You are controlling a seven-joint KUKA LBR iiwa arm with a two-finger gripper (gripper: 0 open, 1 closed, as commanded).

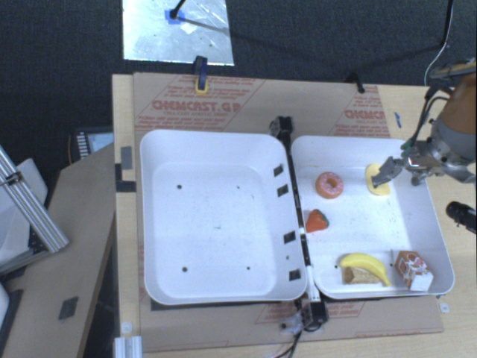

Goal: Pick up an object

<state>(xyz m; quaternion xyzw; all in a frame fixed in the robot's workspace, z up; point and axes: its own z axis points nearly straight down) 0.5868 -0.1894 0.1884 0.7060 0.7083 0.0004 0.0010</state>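
From the camera above, we see the counter [246, 95] carrying two shallow white plastic bins side by side. The left white bin [216, 218] has only small dark specks on its floor. The right white bin [417, 222] holds several toy food pieces.

We see the grey arm with an orange band [456, 118] reaching in from the right, and its end effector [387, 173] sits over the far right part of the right bin. It lies directly over a small yellow rounded object [377, 180], which shows on both sides of the dark fingertip. We cannot tell whether the end effector is spread or pressed together, nor whether it touches the yellow piece.

Just left of that piece lies a pink-orange ring-shaped doughnut toy [329, 185]. Nearer the divider we see a red strawberry-like toy with a green end [317, 221]. Along the near wall lies a yellow banana [365, 265], resting on a tan slice of bread [358, 275]. In the near right corner sits a small red and white box [413, 269].
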